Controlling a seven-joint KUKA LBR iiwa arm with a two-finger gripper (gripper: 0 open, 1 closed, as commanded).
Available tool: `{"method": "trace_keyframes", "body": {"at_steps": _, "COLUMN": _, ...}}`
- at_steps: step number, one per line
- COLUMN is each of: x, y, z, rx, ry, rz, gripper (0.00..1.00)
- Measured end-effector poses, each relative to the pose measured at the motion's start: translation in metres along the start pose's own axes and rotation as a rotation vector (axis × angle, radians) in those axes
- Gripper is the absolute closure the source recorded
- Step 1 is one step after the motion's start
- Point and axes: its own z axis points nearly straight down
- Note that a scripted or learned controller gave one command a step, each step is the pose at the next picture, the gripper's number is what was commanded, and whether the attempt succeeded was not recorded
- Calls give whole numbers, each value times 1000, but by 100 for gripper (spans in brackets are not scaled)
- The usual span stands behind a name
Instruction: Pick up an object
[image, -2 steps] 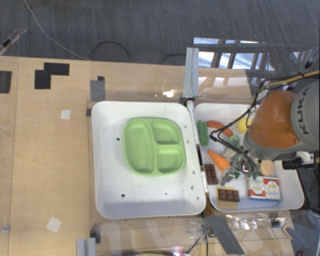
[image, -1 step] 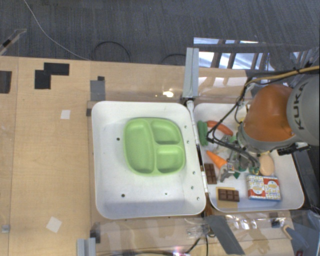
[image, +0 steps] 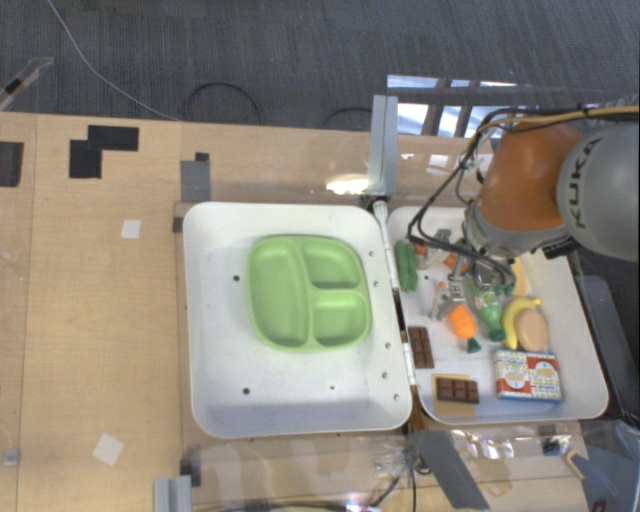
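Green and sectioned, a plate (image: 305, 292) lies in the left bin (image: 215, 380). Over the right bin (image: 585, 385), the end effector (image: 462, 292) hangs low above a toy carrot (image: 462, 324); whether its grip is wide or narrow I cannot tell. Nearby lie a banana (image: 512, 318), a red-and-white carton (image: 527, 376), 2 chocolate bars (image: 456, 389) and a green pod (image: 405, 266).
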Motion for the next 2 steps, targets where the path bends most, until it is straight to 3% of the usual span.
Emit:
{"method": "trace_keyframes", "body": {"at_steps": 1, "x": 49, "y": -33, "z": -2, "rx": 1, "ry": 1, "rz": -69, "gripper": 0}}
{"method": "trace_keyframes", "body": {"at_steps": 2, "x": 81, "y": -50, "z": -3, "rx": 2, "ry": -3, "rz": -116, "gripper": 0}}
